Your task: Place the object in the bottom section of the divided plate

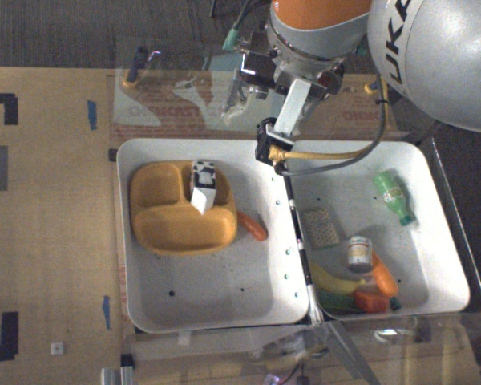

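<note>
Toward the far left corner of the left bin (224, 289) lies the yellow divided plate (141, 188), with its wide bottom section (175, 231) facing the bin's near edge. A small white carton (202, 189) with a black-and-white patterned top, judged to be the task's object, stands tilted at the plate's far right. Its base lies close to the ridge that bounds the bottom section, and whether it rests beyond that ridge or on it cannot be told. A carrot (253, 227) lies just beside the plate's right rim.

The end effector (242, 87) hangs over the surface (56, 215) beyond the far edge of both bins, well apart from the carton. Whether it is wide or narrow cannot be told, and nothing is seen held in it.

The right bin (442, 239) holds a green bottle (394, 197) near its far right corner, and a can (358, 253) and a banana (337, 279) toward its near edge.

Judged step: approach and grasp the carton. To do it well, descend from directly above and close across the narrower faces of the tilted body. Lift the carton clear of the ridge before moving it toward the near edge, and release it low over the middle of the bottom section so it neither topples nor nudges the carrot.
</note>
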Robot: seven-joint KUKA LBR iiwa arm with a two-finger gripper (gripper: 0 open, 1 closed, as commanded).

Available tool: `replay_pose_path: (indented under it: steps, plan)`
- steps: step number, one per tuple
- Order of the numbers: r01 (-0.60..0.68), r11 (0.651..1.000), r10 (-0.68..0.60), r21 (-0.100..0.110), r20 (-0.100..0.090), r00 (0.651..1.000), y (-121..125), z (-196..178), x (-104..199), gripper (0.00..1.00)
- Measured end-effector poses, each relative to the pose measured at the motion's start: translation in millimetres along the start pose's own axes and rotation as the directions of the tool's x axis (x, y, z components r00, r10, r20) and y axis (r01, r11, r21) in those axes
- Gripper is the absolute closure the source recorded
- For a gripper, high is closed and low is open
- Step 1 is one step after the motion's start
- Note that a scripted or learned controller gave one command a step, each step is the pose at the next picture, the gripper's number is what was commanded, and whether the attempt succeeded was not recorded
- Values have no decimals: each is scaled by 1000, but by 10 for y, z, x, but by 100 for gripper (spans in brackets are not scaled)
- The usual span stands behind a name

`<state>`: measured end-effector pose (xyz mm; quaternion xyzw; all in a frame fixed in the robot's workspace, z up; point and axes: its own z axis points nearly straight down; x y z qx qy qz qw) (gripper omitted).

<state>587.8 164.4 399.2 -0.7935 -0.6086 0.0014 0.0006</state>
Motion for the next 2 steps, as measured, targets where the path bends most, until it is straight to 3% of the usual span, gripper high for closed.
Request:
replay_pose_path:
  steps: [1,2]
  plan:
    - [-318,948,318,-3,-3,948,-44,-361,522,0]
    - [-335,942,335,0,0,942,-237,-357,-3,0]
